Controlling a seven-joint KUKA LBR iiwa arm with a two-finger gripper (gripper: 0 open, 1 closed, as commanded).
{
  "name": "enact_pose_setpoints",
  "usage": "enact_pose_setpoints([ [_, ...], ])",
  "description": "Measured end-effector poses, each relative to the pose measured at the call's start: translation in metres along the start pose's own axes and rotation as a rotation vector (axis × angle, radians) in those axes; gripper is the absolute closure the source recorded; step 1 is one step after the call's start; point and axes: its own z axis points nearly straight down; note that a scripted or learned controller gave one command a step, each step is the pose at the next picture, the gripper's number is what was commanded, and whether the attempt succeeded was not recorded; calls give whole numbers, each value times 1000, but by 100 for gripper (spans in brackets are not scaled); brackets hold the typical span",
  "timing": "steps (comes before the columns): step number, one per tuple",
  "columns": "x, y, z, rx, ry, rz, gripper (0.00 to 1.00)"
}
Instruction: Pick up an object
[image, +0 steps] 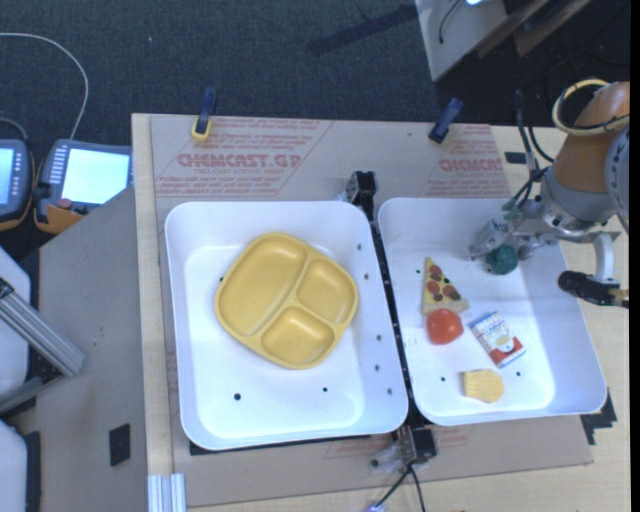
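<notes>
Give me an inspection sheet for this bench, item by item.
Surface: cardboard-topped bench bearing left bin and right bin, side by side.
Job's things: in the right bin, pizza slice, tomato, carton, yellow piece, green ball.
Clutter: yellow tray in the left bin.
Grippers: gripper low at the green ball; grasp unclear.
Cables: white cable upper left; black cables by the arm.
Surroundings: clamps, screens at left, dark floor.
</notes>
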Motion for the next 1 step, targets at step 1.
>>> enact_pose_setpoints([
  [1, -3, 0, -12, -3, -8, 1, 100],
])
